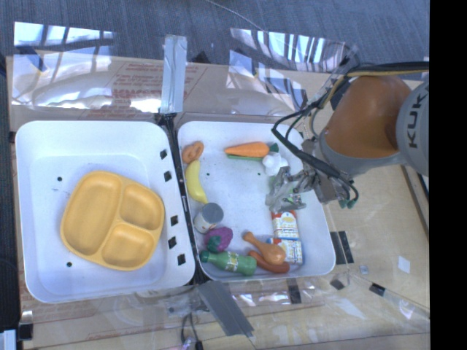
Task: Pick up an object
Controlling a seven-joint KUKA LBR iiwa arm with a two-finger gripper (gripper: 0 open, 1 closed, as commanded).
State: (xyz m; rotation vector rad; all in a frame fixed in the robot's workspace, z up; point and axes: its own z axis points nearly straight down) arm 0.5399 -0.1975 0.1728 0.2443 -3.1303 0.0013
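My gripper (283,193) hangs over the right part of the right bin (241,195), just above a small carton (287,236) with an orange and white label. A carrot (247,150) lies at the bin's back, and a white object (272,163) rests by its green end. A banana (195,181) and a small orange piece (193,152) lie along the left wall. Near the front sit a grey can (211,214), a purple item (218,237), a green bottle (230,262) and an orange drumstick-shaped toy (265,253).
The left bin (44,152) holds a yellow divided plate (112,219). Dark cables (306,115) loop from the arm's orange band (368,119) over the right bin's back right corner. Cardboard and plastic wrap lie behind the bins.
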